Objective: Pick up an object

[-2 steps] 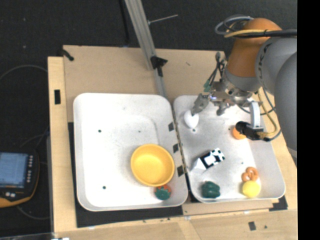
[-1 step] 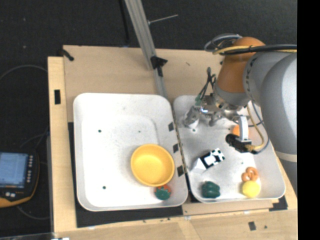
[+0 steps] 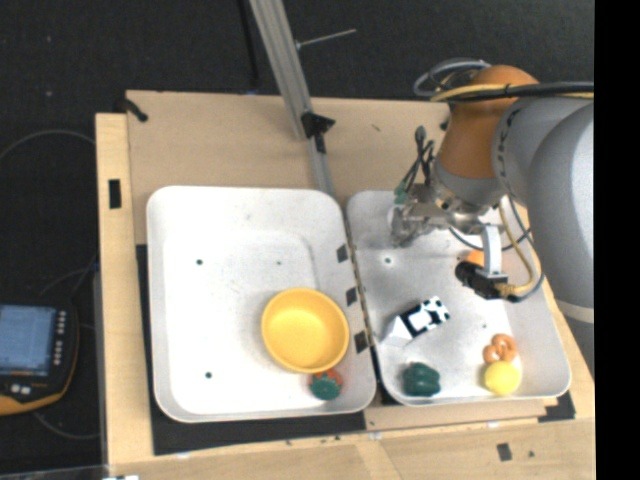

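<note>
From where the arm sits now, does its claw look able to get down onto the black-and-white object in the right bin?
Probably yes. The claw hangs over the far part of the right bin, and the black-and-white object lies in the open on the bin floor nearer the camera. The green piece lies apart from it, so nothing blocks the way.

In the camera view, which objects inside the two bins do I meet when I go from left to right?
Yellow bowl → small green and red thing → black and white block → orange pretzel-shaped thing.

Single fixed camera above the bench point(image 3: 230, 148), angled downward, framing left bin point(image 3: 215, 228) and right bin point(image 3: 375, 218) whole, arm point(image 3: 540, 158) entering from right.
</note>
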{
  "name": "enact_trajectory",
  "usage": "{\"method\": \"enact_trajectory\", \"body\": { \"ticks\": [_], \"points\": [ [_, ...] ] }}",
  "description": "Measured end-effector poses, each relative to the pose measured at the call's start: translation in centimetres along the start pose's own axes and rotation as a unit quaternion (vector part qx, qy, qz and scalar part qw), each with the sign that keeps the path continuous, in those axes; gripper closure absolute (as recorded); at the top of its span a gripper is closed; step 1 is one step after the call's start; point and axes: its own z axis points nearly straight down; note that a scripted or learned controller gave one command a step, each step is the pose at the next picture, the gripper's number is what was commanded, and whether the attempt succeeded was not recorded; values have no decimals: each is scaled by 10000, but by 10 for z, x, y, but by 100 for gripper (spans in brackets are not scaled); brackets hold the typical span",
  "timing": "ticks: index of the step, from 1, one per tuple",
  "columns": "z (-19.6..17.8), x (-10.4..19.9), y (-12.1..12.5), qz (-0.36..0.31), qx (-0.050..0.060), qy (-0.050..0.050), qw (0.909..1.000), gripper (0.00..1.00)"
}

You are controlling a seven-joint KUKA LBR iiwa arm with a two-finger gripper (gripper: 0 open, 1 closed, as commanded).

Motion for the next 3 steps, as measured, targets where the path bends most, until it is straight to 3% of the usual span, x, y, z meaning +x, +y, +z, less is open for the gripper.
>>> {"method": "enact_trajectory", "body": {
  "ticks": [2, 3],
  "points": [
    [-121, -6, 17, -39, -36, -3, 10000, 100],
    [-132, -6, 18, -50, -8, 3, 10000, 100]
  ]
}}
